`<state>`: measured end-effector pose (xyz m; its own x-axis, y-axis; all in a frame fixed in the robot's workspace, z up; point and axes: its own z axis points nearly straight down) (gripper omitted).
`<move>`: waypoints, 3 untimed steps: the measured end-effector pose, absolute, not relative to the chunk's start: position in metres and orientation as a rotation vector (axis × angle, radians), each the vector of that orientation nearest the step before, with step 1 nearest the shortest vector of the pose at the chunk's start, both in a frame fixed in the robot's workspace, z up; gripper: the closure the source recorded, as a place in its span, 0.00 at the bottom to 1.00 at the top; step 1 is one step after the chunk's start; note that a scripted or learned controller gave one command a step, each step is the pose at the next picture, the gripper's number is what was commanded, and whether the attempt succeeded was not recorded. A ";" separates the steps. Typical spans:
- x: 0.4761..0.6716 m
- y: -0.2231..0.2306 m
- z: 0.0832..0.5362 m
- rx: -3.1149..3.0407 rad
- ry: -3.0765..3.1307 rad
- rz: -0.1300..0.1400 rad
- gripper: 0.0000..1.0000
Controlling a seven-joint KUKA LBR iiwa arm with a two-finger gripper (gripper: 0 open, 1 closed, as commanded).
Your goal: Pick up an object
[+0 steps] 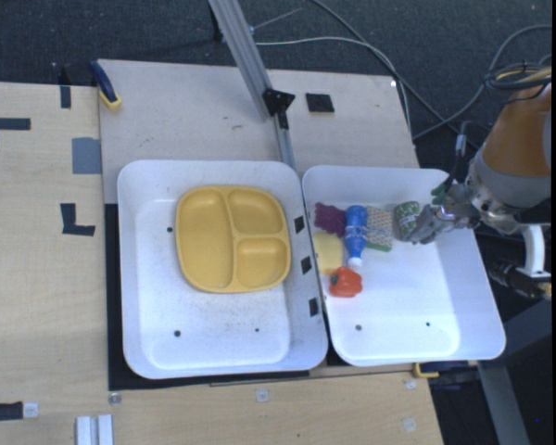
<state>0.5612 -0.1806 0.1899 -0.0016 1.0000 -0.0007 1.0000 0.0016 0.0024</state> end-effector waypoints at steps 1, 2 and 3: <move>0.562 -0.180 0.215 2.219 2.222 0.001 1.00; 0.567 -0.136 0.213 2.216 2.228 0.000 1.00; 0.575 -0.082 0.224 2.215 2.231 0.001 1.00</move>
<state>0.5750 -0.0820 0.2240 -0.0071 1.0000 0.0019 1.0000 0.0071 -0.0008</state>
